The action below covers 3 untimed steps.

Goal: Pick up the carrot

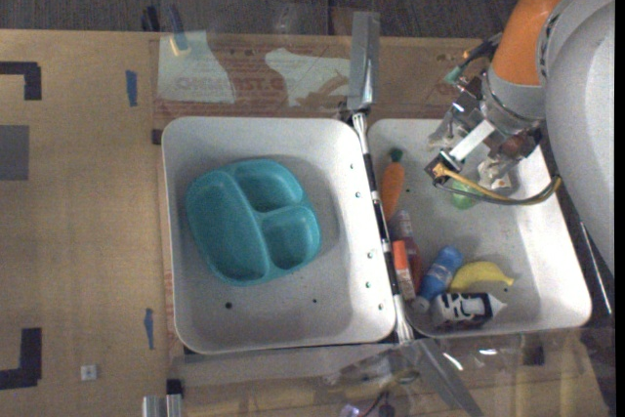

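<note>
Here the small orange toy carrot with a green top is lying in the right-hand shallow white bin, hard against the wall it shares with the left bin, its green end pointing away from the camera. Whether it is touching the red marker-like stick just below it, I cannot tell. The gripper is hovering over the same bin, near the carrot but to its right; how far the fingers are standing open cannot be told, and nothing is showing between them. A teal divided plastic plate is sitting in the left bin. The carrot is probably light, stiff and smooth, so likely slippery. Closing across its thick orange middle looks best, though the wall is leaving little room on that side.
</note>
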Each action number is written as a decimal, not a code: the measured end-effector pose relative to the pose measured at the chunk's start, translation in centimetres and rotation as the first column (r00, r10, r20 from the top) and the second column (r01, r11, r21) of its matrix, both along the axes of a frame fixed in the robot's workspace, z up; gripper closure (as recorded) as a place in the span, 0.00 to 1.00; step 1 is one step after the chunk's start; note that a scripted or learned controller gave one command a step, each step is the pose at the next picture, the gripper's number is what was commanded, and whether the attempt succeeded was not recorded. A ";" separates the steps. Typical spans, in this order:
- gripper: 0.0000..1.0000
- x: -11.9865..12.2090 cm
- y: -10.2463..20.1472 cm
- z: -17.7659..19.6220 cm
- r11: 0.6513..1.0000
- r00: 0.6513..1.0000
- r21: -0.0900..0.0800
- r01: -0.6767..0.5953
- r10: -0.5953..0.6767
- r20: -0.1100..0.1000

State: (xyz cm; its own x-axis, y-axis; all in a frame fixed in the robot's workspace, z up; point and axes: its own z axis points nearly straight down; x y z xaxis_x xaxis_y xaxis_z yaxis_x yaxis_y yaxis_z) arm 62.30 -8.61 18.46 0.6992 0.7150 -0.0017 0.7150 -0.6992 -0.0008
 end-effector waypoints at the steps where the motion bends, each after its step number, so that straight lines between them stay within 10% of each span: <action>1: 0.00 -0.9 -1.4 -9.7 0.997 0.997 0.000 -0.083 0.083 0.006; 2: 1.00 -0.8 -1.4 -8.6 0.996 0.996 -0.004 -0.087 0.087 0.005; 3: 1.00 -6.1 -0.4 -0.1 0.978 0.978 0.000 0.209 -0.209 0.000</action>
State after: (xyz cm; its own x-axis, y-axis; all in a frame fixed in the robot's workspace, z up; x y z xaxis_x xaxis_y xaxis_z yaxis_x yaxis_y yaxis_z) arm 56.22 -8.97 18.40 0.8331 0.5531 -0.0017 0.5531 -0.8331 -0.0008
